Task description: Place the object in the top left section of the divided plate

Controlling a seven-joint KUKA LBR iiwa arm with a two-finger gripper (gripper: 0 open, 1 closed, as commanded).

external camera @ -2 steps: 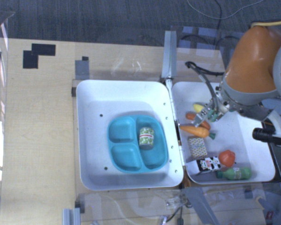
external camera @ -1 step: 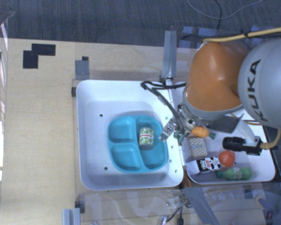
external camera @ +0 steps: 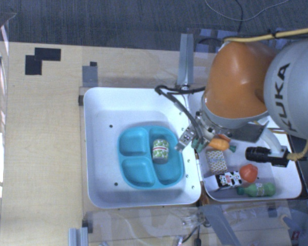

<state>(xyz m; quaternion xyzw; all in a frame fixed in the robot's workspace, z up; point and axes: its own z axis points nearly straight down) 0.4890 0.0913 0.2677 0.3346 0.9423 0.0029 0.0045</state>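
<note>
Nearest, at 5 o'clock, the right bin point(external camera: 292, 191) holds a green bottle point(external camera: 256, 190), a red ball point(external camera: 249, 172), a small printed box point(external camera: 228, 180), a patterned packet point(external camera: 216, 161) and an orange piece point(external camera: 218, 143). In the left bin point(external camera: 100, 137), on the desk point(external camera: 41, 152), the blue plate point(external camera: 149, 157) lies at centre. A small can point(external camera: 160, 150) with a green label stands in the plate's 1 o'clock section, touching the centre ridge. Just beside the plate, at its 3 o'clock, hangs the tool point(external camera: 186, 138), above the bins' shared edge; whether it is spread or pressed together I cannot tell. Behind, toward 2 o'clock, the arm point(external camera: 246, 81) rises.
</note>
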